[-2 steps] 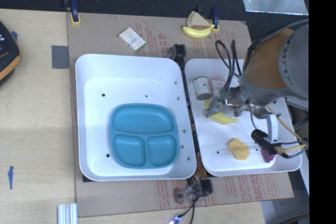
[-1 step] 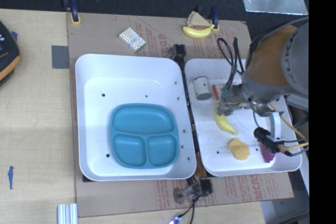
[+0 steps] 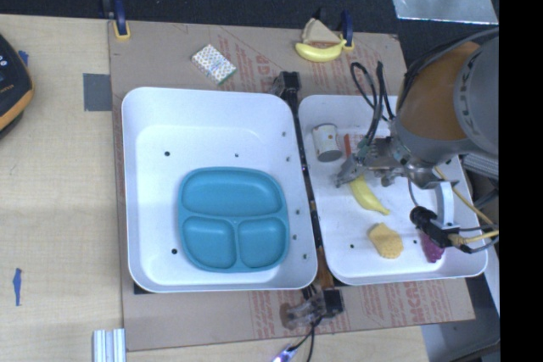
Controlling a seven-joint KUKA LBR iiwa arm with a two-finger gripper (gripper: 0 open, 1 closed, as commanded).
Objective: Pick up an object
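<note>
Banana (image 3: 368,194), small, yellow, curved, lying in right bin (image 3: 339,267), beside gripper (image 3: 363,174)

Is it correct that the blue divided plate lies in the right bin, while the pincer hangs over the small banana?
Not quite. The camera view shows the blue divided plate in the left bin, not the right one. The pincer does hang over the small banana.

One fixed camera looks down at a slant — both bins (image 3: 136,182) in frame, arm (image 3: 441,110) entering from right.
</note>
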